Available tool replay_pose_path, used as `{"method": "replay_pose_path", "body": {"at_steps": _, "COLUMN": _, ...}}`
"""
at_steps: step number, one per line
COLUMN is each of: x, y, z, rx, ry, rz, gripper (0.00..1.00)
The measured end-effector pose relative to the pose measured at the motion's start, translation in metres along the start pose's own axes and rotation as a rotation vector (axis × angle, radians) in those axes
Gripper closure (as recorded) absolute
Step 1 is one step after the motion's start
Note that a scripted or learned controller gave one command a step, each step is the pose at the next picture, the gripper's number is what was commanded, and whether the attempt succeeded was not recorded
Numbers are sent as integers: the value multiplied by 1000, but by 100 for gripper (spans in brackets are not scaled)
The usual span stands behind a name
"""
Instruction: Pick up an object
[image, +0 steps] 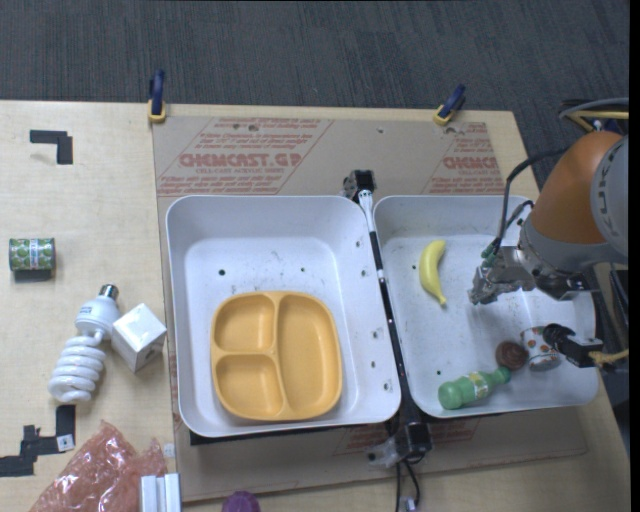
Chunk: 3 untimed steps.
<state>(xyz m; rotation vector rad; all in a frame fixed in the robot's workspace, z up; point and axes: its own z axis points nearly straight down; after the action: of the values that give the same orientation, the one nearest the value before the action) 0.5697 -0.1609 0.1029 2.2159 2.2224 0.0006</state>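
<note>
1. A curved yellow banana (432, 271) lies in the upper left part of the right bin (470, 215), smooth-skinned, well apart from the other items there.
2. The gripper (483, 290) hangs just right of the banana, metal-grey, below the arm's orange band (578, 188); whether its fingers are parted cannot be told.
3. Near the bin's lower edge lies a green plastic bottle (472, 388); a small brown round object (513, 352) sits above it, beside a patterned cup (541, 346).
4. The left bin (190, 240) holds a glossy yellow three-compartment plate (276, 354).
5. On the bench to the left rest a white spiral bulb (82, 348) and a white cube (138, 336).
</note>
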Motion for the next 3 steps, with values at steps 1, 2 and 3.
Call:
{"method": "replay_pose_path", "body": {"at_steps": 1, "x": 0, "y": 0, "z": 0, "rx": 0, "ry": 0, "rz": 0, "gripper": 0}}
{"method": "replay_pose_path", "body": {"at_steps": 2, "x": 45, "y": -62, "z": 11, "rx": 3, "ry": 2, "rz": 5, "gripper": 0}}
{"method": "replay_pose_path", "body": {"at_steps": 3, "x": 44, "y": -60, "z": 1, "rx": 0, "ry": 1, "rz": 7, "gripper": 100}}
